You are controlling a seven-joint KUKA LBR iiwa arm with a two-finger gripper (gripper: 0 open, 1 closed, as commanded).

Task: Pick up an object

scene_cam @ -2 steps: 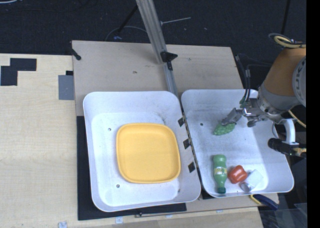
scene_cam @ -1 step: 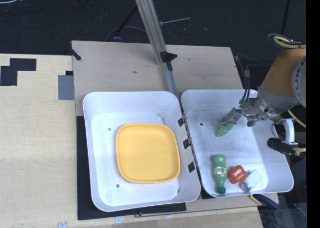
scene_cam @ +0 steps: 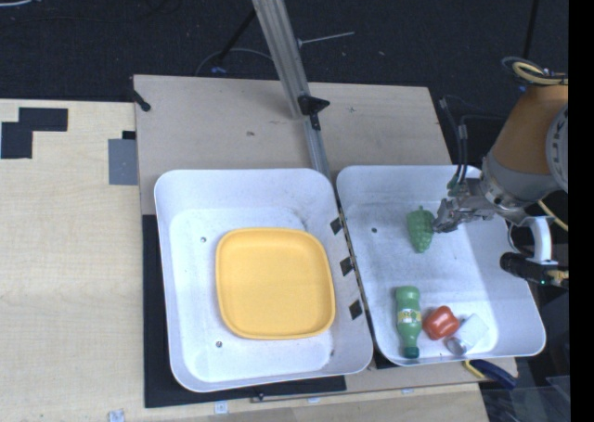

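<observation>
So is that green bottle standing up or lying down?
Lying down. The green bottle rests on its side on the floor of the right bin, its length running toward the front edge, beside a red object.

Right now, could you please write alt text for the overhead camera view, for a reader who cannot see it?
A grey robot arm reaches from the right into the right bin, its gripper beside a green object. Nearer the camera in that bin lie a green bottle, a red object and a small clear item. The left bin holds a yellow plate.
</observation>
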